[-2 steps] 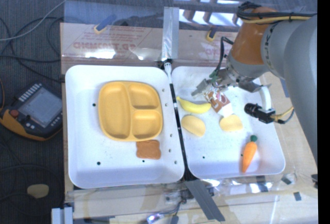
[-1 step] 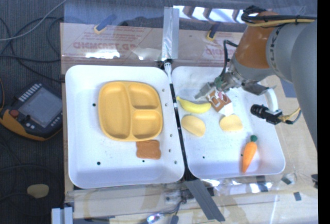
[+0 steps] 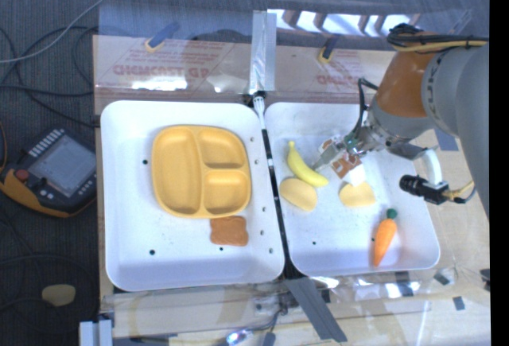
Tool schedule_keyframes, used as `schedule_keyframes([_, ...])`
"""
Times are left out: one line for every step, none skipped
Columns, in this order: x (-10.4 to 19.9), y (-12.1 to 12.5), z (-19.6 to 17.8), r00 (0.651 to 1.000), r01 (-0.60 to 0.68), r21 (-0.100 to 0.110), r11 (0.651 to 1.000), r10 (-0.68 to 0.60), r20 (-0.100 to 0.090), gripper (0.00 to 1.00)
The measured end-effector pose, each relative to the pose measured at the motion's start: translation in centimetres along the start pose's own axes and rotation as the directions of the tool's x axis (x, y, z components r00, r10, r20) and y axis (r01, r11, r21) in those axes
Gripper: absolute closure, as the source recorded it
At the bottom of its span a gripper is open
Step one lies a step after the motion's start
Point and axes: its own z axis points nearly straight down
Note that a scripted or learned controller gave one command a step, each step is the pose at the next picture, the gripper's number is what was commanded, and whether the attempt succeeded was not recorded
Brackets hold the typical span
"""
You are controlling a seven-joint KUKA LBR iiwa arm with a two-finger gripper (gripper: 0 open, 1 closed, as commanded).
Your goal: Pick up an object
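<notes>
Over the right bin (image 3: 413, 257), jaws (image 3: 343, 155) beside the banana (image 3: 302, 165); their opening is unclear.

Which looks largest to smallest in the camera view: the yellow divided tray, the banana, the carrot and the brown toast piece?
1. Yellow divided tray
2. Banana and carrot: too alike to rank
3. Brown toast piece

In the left bin (image 3: 119, 177): a tray (image 3: 201, 170), a cracker (image 3: 229, 231) in front. In the right bin (image 3: 413, 245): banana (image 3: 303, 165), potato (image 3: 298, 193), carrot (image 3: 383, 238) near the front.
</notes>
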Motion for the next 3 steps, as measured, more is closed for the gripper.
schedule_keyframes([-1.7,-4.4,-0.1,1.000,-0.021,0.001,1.000,0.021,0.001,0.00])
schedule_keyframes([-4.5,0.4,0.1,0.996,0.093,0.002,0.996,-0.093,0.000,0.00])
schedule_keyframes([-4.5,0.5,-1.1,0.996,0.094,0.000,0.996,-0.094,0.002,1.00])
